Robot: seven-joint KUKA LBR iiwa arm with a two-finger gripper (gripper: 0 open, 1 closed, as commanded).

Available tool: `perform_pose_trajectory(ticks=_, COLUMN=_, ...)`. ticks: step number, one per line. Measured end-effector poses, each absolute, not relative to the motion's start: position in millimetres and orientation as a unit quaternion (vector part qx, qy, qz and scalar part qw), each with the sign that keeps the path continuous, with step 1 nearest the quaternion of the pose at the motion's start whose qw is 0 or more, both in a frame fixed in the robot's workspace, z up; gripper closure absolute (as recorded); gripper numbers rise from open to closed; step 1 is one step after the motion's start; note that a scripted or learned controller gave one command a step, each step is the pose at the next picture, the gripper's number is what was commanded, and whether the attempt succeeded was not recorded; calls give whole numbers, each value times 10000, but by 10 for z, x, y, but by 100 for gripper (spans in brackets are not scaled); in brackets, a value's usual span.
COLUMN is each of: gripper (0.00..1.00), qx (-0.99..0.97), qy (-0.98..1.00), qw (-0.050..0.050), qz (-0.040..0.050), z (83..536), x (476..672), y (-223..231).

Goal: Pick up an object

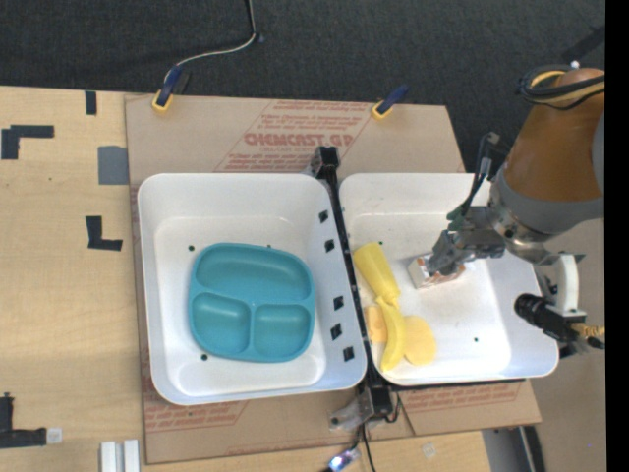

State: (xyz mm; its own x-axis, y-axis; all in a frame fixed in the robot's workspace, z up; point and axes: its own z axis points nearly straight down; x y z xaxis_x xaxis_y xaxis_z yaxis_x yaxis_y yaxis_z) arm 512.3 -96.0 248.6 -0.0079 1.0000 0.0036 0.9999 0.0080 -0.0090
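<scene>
Small pinkish object [439, 274] in right bin [491, 347], pincer [444, 264] over it

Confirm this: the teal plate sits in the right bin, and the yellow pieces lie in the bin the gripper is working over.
Not quite. The camera view shows the teal plate in the left bin, not the right one. The rest holds: the yellow pieces lie in the right bin, where the gripper is working.
</scene>
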Motion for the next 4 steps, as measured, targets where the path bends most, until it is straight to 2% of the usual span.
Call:
perform_pose_trajectory(ticks=1, gripper=0, qx=-7067, qy=-7075, qw=6, qz=6, z=2543, x=5119, y=-1011)
perform_pose_trajectory(ticks=2, gripper=0, qx=-7065, qy=-7077, qw=42, qz=24, z=1885, x=4811, y=-652)
perform_pose_trajectory(ticks=3, gripper=0, qx=-7074, qy=-7068, qw=-11, qz=3, z=1956, x=5219, y=-1040)
perform_pose_trajectory(ticks=4, gripper=0, qx=-7073, qy=-7069, qw=34, qz=22, z=1442, x=4887, y=-994)
